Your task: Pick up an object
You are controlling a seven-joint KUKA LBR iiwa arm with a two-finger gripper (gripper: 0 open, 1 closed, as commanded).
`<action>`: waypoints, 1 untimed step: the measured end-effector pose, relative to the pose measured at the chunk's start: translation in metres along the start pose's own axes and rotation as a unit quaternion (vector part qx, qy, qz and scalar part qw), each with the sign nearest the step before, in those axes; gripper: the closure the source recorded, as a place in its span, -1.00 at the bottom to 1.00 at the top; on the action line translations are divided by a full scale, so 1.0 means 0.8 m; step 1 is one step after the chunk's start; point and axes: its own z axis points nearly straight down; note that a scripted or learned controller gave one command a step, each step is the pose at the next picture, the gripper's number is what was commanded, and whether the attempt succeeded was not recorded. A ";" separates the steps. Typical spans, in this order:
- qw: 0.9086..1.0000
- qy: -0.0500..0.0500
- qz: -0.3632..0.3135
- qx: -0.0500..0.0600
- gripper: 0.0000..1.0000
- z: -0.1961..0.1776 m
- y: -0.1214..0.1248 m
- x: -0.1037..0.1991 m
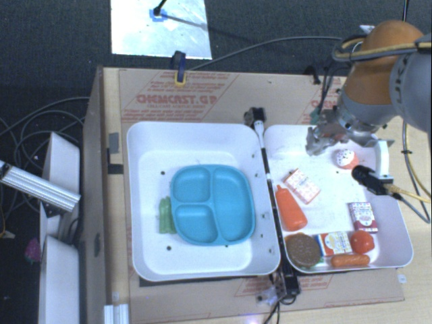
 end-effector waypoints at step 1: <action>1.000 0.000 0.000 0.000 -1.00 0.000 0.000 0.000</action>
